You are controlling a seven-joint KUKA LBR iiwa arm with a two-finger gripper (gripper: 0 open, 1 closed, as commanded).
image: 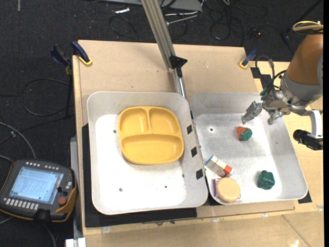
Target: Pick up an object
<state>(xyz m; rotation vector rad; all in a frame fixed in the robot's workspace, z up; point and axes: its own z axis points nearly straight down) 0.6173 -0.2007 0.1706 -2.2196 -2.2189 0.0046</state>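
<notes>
Hovering over right bin (288, 153), metal claw (262, 114) spread wide, holding nothing; round orange-green lump (244, 133) just below.

Robotics lab or test cell. Plywood bench (216, 55) with clamps (82, 53) at its far corners, on black floor strewn with loose cables (36, 94). Teach pendant (37, 189) lies off the bench's near left corner. Aluminium camera post (157, 22) rises at far edge.
</notes>
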